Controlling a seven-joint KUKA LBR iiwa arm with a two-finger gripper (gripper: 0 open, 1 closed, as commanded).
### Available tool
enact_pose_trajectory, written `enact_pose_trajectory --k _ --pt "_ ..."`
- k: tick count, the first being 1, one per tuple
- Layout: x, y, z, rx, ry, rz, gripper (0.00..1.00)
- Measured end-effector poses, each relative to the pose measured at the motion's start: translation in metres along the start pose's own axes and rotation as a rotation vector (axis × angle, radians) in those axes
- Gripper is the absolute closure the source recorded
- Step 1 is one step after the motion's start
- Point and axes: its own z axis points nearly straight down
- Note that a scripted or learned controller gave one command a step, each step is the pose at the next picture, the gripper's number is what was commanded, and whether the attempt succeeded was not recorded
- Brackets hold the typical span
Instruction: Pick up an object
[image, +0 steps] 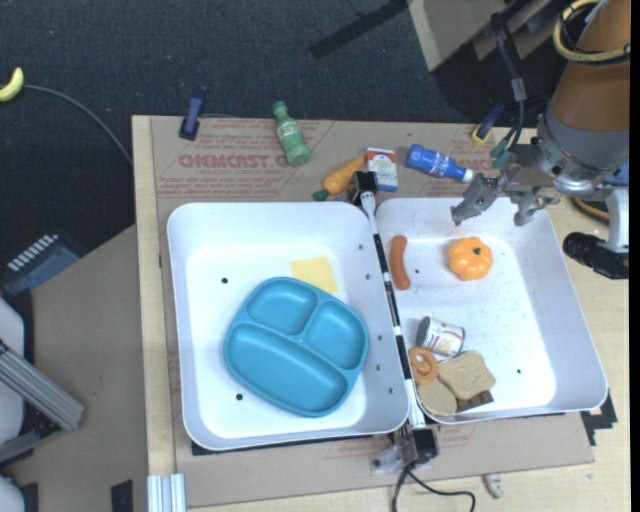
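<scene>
Bread and can lie closest, pumpkin sits under the open gripper

Bread (466, 377) lies at the near edge of the right bin (560, 340), with a small can (441, 337) just beside it and an orange ring (421, 364) touching its left side. These are the things closest to the camera, but the likeliest target is farther back: the pumpkin (470, 258), an orange toy with a small green stem, resting alone on the bin floor in the far half

By its look the pumpkin is hollow plastic, so probably light and stiff, with a smooth, rounded skin that may slip out of a shallow pinch. A hold across its widest middle, fingers low on opposite sides, seems safest; taking it by the stem or near the top would likely squirt it away

Just above and to its right hovers the gripper (503, 200), fingers spread apart and nothing between them, near the pumpkin but not touching it

Left of the pumpkin a sausage (399, 262) lies along the bin wall, well clear of a grasp. Across the divider, the left bin (190, 300) holds a blue tray (296, 344) and a yellow slice (315, 272). Beyond both bins, on the board, lie a green bottle (291, 134), a blue bottle (437, 162) and a small carton (381, 168)
</scene>
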Motion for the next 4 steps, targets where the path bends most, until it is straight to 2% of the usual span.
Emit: enact_pose_trajectory --k 1,2,3,4 --pt "-0.025 0.025 0.172 -0.019 -0.009 0.001 0.00" --pt "-0.026 0.026 0.161 -0.023 -0.011 0.002 1.00" --pt "-0.026 0.026 0.162 -0.022 -0.011 0.002 0.00" --pt "-0.051 0.052 0.180 -0.007 -0.003 0.000 0.00"
